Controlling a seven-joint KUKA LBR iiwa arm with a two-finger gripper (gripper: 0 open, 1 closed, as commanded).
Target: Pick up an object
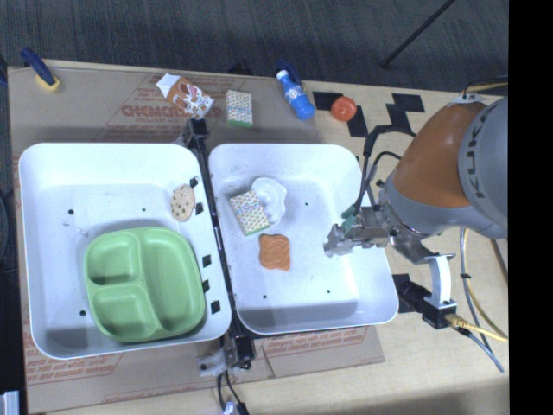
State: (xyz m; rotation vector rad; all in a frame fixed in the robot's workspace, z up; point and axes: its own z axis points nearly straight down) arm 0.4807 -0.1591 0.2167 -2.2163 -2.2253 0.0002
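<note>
The right bin (346, 305) holds an orange waffle-like piece (275, 252), a small green-and-white packet (249, 212) and a crumpled white object (270, 194) just behind the packet. My gripper (340, 240) hangs over the right side of this bin, to the right of the orange piece and apart from it. Nothing shows between its fingers. In the left bin (43, 180) lie a green divided tray (143, 282) and a small speckled cookie (181, 203) near the dividing wall.
Behind the bins on the cardboard lie a snack wrapper (184, 96), a green-white box (239, 108), a blue bottle (295, 94) and an orange ball (344, 107). A blue-yellow clamp (40, 69) sits far left. Cables run along the bench at right.
</note>
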